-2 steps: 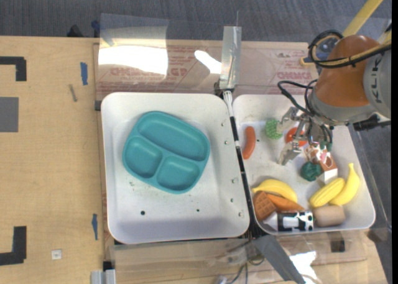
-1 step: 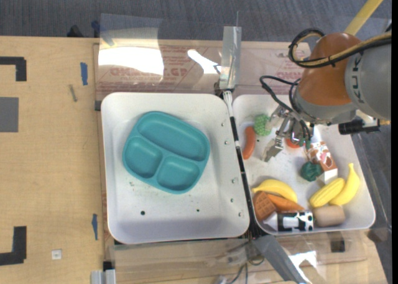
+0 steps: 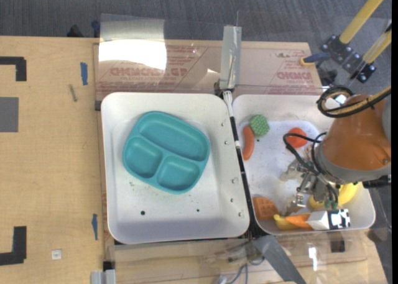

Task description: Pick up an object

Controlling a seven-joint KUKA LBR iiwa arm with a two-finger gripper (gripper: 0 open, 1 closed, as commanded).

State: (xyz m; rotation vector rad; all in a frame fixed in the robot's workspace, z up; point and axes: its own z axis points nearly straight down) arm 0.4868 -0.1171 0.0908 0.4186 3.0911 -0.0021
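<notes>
From above, the arm's claw hangs low in the right bin, placed to reach the small toys (carrot, green ball, yellow piece); its grip cannot be told. A teal plate fills the left bin.

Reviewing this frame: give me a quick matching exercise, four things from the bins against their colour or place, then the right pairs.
Things:
1. Divided plate
2. Bumpy round toy
3. Long toy beside the wall between the bins
4. Gripper

Colour or place:
A. Green, near the far edge of the right bin
B. Teal, alone in the left bin
C. Low over the near half of the right bin, among the toys
D. Orange-red, lying lengthwise along the right bin's left side

Pairs: 1-B, 2-A, 3-D, 4-C
</notes>
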